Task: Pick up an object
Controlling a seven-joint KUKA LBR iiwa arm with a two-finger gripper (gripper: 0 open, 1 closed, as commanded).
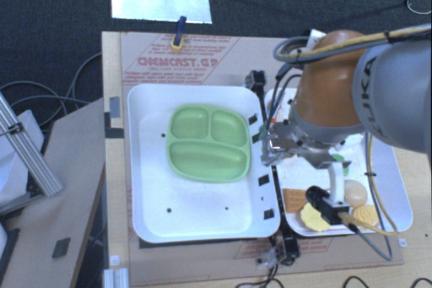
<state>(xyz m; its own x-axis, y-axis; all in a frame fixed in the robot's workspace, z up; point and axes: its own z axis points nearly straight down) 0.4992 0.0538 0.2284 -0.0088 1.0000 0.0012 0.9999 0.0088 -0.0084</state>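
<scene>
Zero objects are seen lifted; tool (pixel 280 148) is held over right-frame bin (pixel 403 212) near orange square (pixel 293 199), grip state cannot be told. Grasp and lift are judged outstanding.

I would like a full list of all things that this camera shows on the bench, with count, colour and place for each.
left bin: one, white, left side of the bench
plate: one, pale green, three compartments, in the left bin
right bin: one, white, beside the left bin
square piece: one, orange-tan, near end of the right bin
flat piece: one, yellow, next to the square piece
round thing: one, cream, right bin
waffle-like piece: one, yellow-orange, just in front of the round thing
cardboard sheet: one, brown with red print, under both bins
arm: one, grey with orange band, above the right bin
gripper: one, metallic, over the wall between the bins
</scene>
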